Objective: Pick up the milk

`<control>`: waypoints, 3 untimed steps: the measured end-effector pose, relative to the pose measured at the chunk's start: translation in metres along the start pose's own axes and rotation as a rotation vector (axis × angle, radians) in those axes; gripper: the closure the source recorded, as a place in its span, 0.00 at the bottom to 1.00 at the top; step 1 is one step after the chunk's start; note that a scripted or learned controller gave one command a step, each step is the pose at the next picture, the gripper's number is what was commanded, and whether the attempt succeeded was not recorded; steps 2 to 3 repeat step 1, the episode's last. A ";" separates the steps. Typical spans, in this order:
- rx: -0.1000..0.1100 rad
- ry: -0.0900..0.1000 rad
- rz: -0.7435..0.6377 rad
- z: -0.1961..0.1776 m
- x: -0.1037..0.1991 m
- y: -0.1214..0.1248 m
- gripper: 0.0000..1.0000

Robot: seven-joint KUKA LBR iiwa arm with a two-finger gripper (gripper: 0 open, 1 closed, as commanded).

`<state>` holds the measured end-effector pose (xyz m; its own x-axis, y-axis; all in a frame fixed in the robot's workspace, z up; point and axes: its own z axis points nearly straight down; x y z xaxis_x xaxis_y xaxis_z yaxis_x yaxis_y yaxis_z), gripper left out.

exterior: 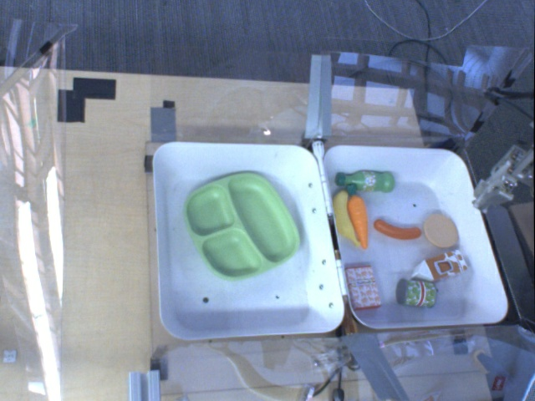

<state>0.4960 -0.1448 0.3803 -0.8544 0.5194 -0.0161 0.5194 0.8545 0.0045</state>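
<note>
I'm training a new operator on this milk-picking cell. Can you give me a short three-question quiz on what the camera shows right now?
1. True or false: the milk carton lies in the same bin as the green divided plate.
2. Which item lies right beside the carrot? A) banana B) sausage C) can
3. Fill in: the green bottle lies near the right bin's ____ edge.

Key
1. False. The milk carton is in the right bin; the plate is in the left bin.
2. A. The banana lies alongside the carrot.
3. Far, the top one in the picture.
</note>
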 end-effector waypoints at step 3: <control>-0.001 0.002 0.213 -0.047 -0.002 0.077 1.00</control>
